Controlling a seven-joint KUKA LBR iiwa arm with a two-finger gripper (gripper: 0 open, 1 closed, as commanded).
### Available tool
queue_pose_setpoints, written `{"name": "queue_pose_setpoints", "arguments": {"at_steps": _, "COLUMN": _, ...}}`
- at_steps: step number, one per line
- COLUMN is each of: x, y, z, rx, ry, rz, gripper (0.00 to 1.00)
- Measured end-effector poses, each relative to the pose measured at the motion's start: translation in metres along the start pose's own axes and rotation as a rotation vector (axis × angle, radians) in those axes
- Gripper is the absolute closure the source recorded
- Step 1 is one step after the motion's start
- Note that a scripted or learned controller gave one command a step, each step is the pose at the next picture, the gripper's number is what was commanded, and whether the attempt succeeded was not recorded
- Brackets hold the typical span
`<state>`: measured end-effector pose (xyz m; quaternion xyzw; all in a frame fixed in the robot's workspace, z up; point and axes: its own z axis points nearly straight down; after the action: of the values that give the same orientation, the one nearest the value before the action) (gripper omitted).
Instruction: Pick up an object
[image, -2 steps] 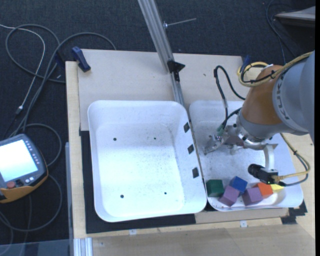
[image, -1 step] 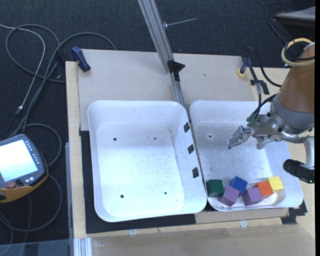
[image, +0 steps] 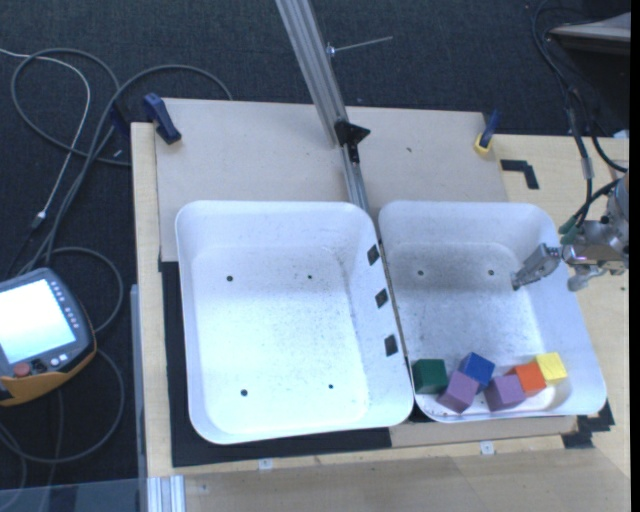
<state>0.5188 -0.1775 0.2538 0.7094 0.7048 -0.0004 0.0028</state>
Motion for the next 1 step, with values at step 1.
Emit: {"name": "queue_pose_setpoints", "arguments": {"at_steps": 1, "x": -0.006, "y": 0.0226, "z": 0.145, "rx": 0.012, "ry": 0.008, "rz": -0.006, "gripper": 0.0}}
